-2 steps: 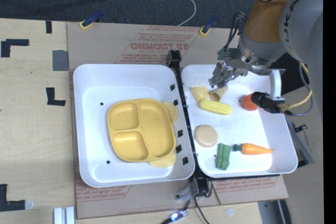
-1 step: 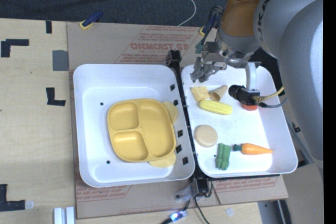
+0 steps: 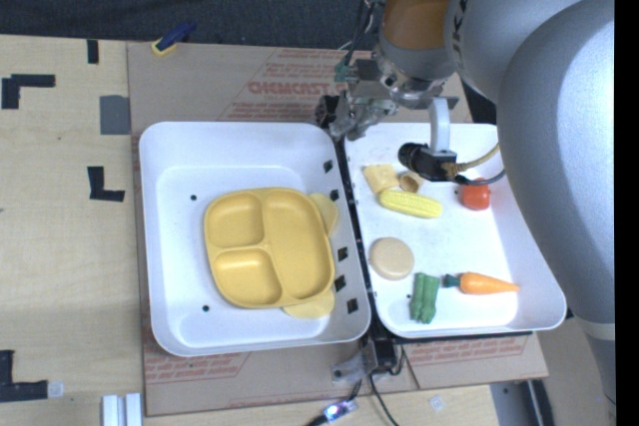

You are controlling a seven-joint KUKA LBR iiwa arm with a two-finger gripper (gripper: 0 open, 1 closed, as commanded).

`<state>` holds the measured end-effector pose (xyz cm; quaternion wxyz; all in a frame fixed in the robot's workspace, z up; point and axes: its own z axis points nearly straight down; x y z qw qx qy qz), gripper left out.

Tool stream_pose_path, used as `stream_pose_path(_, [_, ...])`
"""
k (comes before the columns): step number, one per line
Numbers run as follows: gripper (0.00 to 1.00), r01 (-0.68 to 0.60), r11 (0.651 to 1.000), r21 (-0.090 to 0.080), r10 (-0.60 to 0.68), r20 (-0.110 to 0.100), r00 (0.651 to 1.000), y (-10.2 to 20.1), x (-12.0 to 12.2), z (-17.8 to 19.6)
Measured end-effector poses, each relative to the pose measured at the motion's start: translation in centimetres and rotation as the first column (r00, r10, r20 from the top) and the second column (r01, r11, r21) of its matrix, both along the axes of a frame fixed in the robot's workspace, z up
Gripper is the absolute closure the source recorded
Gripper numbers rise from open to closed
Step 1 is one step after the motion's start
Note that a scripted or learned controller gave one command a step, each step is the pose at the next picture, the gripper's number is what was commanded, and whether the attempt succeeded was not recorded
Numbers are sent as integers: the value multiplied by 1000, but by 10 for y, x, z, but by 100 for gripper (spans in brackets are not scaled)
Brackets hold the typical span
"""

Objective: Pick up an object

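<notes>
The gripper [image 3: 345,119] hangs over the top end of the shared wall between the 2 bins, at about 12 o'clock of that wall; whether it is spread or pressed together I cannot tell, and nothing is seen held in it.

The nearest candidates lie in the right bin [image 3: 499,249], toward 5 o'clock from the gripper. First comes a pale yellow wedge [image 3: 378,178], close by the wall. Just beyond it is the corn cob [image 3: 410,205], bumpy and bright yellow, its long axis running roughly 9 to 3 and tipped slightly toward 4.

I judge the cob the likeliest pick; a grasp across its short width, closing along 12 to 6, would suit it.

Further off in the same bin:
- a small red tomato [image 3: 475,197], round and glossy, at 4 o'clock from the gripper;
- a flat beige disc [image 3: 391,257], smooth and low, hard to pinch;
- a green ridged pod [image 3: 424,297], with its axis 12 to 6;
- an orange carrot [image 3: 487,284], tapered, with its tip toward 3.

The left bin [image 3: 175,214] holds a yellow divided plate [image 3: 270,247] of 3 compartments, wide and shallow; its rim lies toward 7 o'clock from the gripper and would likely slip.
</notes>
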<state>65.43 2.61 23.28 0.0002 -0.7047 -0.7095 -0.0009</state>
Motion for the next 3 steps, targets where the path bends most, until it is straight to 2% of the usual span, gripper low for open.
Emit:
stream_pose_path(1, [100, 4, 1000, -4, -4, -3, 1000, -3, 12, -17])
stream_pose_path(2, [100, 5, 1000, -3, -5, -3, 1000, -4, 5, -18])
stream_pose_path(3, [100, 5, 1000, -2, -5, -1, 1000, 2, 16, -11])
